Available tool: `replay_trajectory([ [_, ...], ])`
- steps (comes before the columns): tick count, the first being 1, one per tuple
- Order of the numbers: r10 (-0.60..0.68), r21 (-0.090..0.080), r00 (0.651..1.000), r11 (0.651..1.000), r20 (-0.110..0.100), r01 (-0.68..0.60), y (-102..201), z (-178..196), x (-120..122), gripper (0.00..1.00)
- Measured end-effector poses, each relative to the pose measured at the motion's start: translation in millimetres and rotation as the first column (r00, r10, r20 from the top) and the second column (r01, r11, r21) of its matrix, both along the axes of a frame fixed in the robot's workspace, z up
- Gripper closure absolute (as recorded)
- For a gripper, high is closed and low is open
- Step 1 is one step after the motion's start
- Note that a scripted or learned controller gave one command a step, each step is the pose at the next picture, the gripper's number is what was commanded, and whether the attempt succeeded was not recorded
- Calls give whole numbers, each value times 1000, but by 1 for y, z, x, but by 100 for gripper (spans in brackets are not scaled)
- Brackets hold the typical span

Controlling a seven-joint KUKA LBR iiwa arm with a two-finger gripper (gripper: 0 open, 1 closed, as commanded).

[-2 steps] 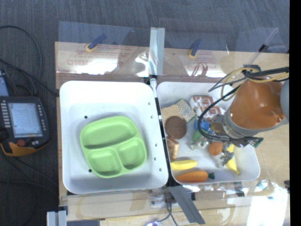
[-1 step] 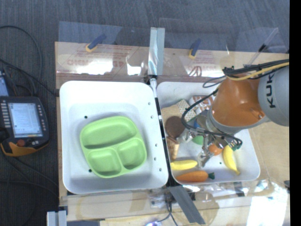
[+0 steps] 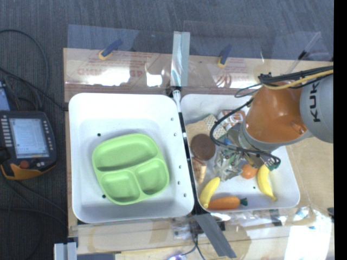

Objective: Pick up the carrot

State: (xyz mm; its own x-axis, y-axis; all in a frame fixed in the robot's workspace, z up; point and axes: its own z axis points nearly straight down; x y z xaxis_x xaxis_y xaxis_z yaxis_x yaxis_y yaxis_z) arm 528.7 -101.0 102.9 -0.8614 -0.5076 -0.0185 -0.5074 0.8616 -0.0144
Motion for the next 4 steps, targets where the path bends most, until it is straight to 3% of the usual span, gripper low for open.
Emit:
replay_trajectory([
  [1, 246, 2, 969, 969, -20, -246, -32, 98, -13, 100],
  [2, 520, 4, 854, 854, -21, -520, -30, 114, -33, 100],
  [3, 802, 0, 596, 597, -17, -803, 22, 258, -43, 100],
  [4, 936, 8, 351, 352, -19, -936, 8, 200, -40, 100],
])
